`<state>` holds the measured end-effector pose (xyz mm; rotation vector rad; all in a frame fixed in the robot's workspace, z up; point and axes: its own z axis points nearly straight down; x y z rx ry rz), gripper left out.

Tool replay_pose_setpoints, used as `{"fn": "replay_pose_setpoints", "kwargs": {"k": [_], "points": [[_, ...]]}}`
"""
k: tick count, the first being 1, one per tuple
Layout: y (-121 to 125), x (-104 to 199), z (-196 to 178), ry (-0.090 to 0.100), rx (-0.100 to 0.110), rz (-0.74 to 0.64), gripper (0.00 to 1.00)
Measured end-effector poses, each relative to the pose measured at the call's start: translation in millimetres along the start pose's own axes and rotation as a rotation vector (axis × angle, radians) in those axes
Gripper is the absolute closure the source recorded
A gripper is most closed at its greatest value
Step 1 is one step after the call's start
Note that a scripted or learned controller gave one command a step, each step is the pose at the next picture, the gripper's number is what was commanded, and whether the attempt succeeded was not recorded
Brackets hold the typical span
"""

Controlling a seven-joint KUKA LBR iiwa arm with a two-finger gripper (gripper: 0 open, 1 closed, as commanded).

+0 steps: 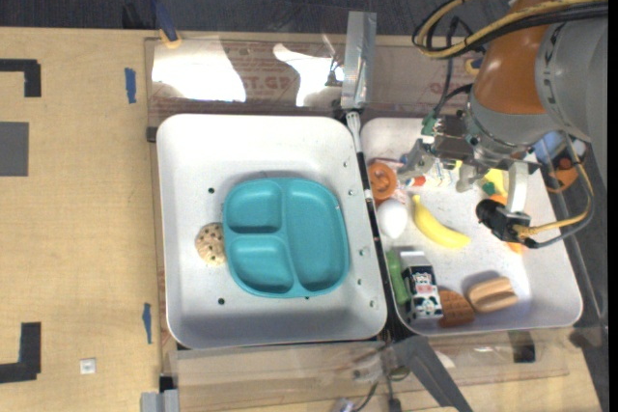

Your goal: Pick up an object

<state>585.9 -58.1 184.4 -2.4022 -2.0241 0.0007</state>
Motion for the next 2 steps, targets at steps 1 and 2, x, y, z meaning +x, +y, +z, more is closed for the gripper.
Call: {"fn": "replay_pose_setpoints", "kwargs": {"k": [1, 2], "points": [[-3.2, -32.2, 89.8, 0.000, -0.002, -0.041, 0.00], [-45.4, -45.1, 96.9, 0.001, -0.006, -0.013, 0.00]]}}
